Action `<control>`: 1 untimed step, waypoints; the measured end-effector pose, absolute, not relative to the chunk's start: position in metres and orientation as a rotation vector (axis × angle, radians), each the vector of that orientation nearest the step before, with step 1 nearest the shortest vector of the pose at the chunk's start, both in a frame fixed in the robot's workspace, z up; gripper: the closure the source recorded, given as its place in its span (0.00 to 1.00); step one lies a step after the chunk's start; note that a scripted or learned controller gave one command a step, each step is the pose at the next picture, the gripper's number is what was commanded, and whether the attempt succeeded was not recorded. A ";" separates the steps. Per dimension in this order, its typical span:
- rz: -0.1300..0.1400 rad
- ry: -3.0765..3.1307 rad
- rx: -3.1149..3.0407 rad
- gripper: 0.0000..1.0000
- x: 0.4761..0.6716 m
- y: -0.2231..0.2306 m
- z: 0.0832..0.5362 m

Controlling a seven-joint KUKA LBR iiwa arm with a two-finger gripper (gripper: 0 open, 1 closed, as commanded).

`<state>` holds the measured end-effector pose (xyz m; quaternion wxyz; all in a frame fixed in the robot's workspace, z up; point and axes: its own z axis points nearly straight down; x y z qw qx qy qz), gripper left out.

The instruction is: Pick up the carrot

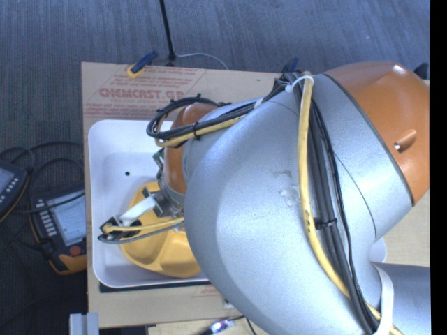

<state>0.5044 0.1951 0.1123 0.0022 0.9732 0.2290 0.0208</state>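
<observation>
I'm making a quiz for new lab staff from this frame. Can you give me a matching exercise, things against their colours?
Things:
1. bin
2. band on the arm
3. clip at the board's top edge
4. large object in the bin

Colours:
A. orange
B. yellow
C. white
D. blue and yellow

Pairs: 1-C, 2-A, 3-D, 4-B

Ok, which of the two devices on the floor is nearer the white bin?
The grey-screened pendant with the orange base, beside the bin's left wall; the dark one lies farther left.
</observation>
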 end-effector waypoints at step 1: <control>-0.008 0.333 3.125 1.00 0.483 0.234 0.141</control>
